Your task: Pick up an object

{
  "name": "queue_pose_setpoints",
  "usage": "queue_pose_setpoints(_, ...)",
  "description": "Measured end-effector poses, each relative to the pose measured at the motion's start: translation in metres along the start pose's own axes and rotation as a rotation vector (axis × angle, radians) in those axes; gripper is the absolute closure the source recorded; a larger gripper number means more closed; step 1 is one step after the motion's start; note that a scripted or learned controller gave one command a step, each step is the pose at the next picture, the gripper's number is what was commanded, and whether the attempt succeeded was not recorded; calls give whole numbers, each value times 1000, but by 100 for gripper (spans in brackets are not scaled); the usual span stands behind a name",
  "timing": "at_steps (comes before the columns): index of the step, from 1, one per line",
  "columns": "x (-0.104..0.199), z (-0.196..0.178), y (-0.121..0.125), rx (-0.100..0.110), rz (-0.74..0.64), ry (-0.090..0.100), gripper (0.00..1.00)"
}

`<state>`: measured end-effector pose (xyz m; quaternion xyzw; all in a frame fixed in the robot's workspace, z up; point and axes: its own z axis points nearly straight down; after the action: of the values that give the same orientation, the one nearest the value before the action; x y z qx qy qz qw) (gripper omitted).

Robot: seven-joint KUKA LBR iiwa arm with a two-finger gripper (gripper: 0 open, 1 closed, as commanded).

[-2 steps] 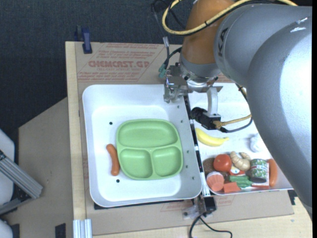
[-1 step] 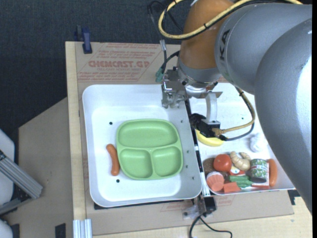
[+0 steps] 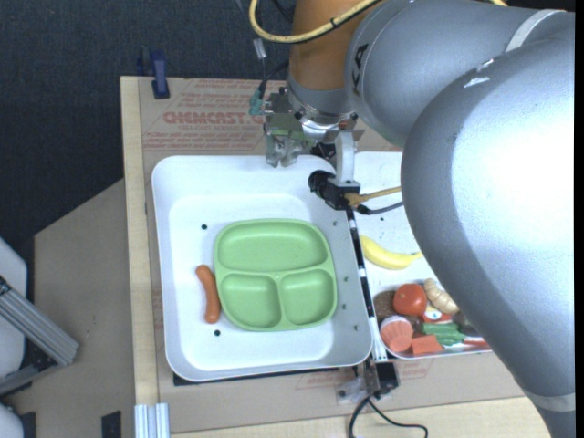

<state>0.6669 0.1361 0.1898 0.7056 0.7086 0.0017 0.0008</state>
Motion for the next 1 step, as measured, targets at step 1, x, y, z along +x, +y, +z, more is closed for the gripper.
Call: queue_pose_setpoints(1,-50,5,-70,12,9,-3,100)
